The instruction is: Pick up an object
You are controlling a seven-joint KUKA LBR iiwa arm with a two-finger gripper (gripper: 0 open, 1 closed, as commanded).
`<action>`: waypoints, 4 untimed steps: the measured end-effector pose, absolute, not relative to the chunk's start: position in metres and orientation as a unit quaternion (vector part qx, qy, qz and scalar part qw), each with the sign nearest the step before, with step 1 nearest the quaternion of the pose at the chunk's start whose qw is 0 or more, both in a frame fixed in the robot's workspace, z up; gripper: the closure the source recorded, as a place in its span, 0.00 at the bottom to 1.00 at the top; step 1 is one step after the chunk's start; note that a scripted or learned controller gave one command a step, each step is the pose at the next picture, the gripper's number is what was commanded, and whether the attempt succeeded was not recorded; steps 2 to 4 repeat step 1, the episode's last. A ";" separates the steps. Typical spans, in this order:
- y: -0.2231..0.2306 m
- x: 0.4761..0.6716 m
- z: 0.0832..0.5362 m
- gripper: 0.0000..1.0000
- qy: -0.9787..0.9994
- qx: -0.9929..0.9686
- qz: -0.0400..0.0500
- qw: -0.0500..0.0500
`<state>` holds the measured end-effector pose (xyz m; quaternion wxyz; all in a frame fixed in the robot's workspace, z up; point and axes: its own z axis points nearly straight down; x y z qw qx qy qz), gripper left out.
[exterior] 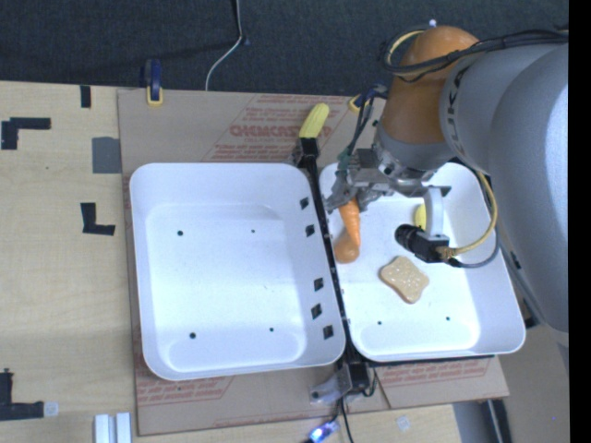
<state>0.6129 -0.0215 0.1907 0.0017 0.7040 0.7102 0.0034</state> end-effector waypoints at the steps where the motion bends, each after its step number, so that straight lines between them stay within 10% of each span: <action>1: 0.046 0.591 0.184 1.00 0.710 0.704 -0.001 -0.002; 4: 0.046 0.591 0.184 1.00 0.710 0.704 -0.001 -0.002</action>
